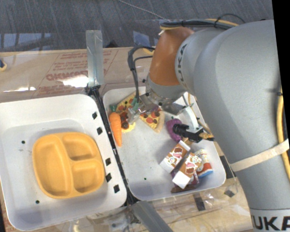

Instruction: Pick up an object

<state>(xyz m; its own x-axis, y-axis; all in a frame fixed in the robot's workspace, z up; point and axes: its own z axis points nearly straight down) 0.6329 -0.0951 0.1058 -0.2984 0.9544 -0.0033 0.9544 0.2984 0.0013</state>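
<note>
Hand [143,107] is lowered into the upper part of the right bin [143,189], directly over the pizza slice [151,118] and a cluttered toy piece [126,109]; whether it is spread or pinching cannot be told, and nothing is seen held. Candidate objects crowd close around it, a carrot [115,128] at its 8 o'clock against the bin's left wall, a purple item [177,127] at 4 o'clock, and small cartons [185,163] further out at 5 o'clock, probably leaving little room for a clean grasp. At 9 o'clock, well apart, the left bin [14,207] carries a yellow divided tray [67,163].
</note>
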